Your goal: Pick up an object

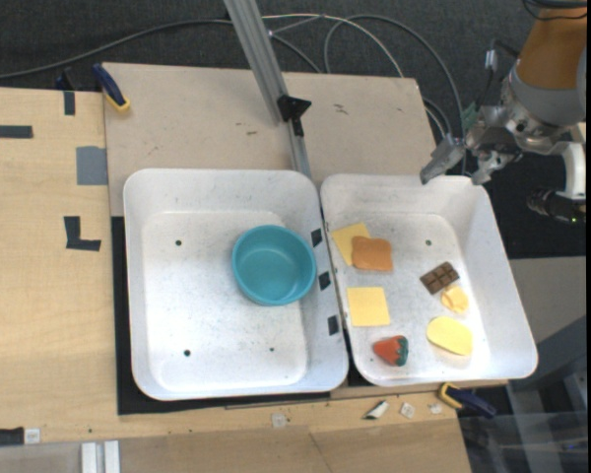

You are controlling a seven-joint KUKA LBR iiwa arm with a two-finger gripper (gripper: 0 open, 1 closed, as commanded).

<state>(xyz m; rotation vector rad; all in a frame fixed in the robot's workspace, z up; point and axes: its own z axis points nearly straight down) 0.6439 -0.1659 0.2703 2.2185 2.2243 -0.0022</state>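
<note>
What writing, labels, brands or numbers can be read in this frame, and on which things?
None can be read.
The bowl, the two bins and the toy food carry no print.
The dark tape pieces on the bench are plain.

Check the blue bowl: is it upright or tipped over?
Upright. The blue bowl sits in the left bin with its round opening facing up and its inner floor visible.

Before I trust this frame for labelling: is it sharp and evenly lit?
Camera view: light soft and even, faint shadows; the blue bowl and food pieces in the right bin look crisp; the gripper at the far edge is slightly blurred; no strong glare on the left bin.
</note>
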